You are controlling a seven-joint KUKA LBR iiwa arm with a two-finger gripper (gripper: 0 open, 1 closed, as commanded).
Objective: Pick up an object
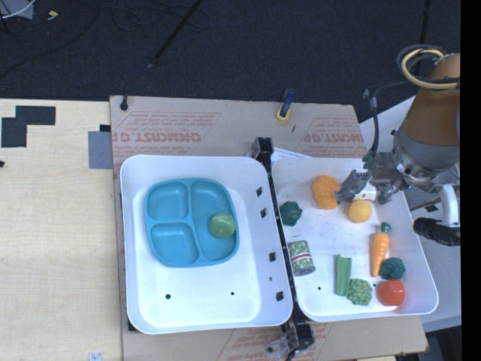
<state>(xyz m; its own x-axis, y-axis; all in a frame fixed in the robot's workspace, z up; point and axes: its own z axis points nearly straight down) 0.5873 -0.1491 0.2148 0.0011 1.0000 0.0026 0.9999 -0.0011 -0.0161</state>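
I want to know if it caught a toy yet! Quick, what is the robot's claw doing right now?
Gripper: over the right bin, near the yellow ball and the orange fruit; open, nothing between its fingers.

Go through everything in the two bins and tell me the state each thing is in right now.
Blue plate: flat in left bin.
Green ball: resting on plate.
Can: lying on its side.
Carrot: lying flat.
Orange: untouched.
Lemon: loose, beside the tool.
Tomato: sitting in corner.
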